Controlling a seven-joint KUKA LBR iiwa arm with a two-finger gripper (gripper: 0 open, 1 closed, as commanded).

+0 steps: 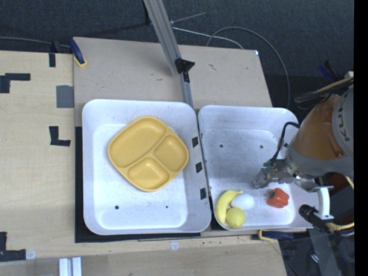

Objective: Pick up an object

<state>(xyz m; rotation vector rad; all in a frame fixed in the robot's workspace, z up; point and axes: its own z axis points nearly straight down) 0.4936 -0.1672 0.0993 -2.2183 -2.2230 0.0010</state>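
In the right bin [241,125], a red pepper-like object [278,198] lies near the front right. A yellow banana [224,204], a white egg-shaped object [244,201] and a yellow lemon [235,217] cluster at the front left of that bin. My gripper [265,177] hangs low over the bin floor, just up and left of the red object and right of the banana cluster. Nothing shows between its fingers.
The left bin [98,211] holds a yellow divided plate [148,153]. A metal pole [167,33] slants down from the top to the wall between the bins. The arm's orange band [322,134] covers the right bin's right side.
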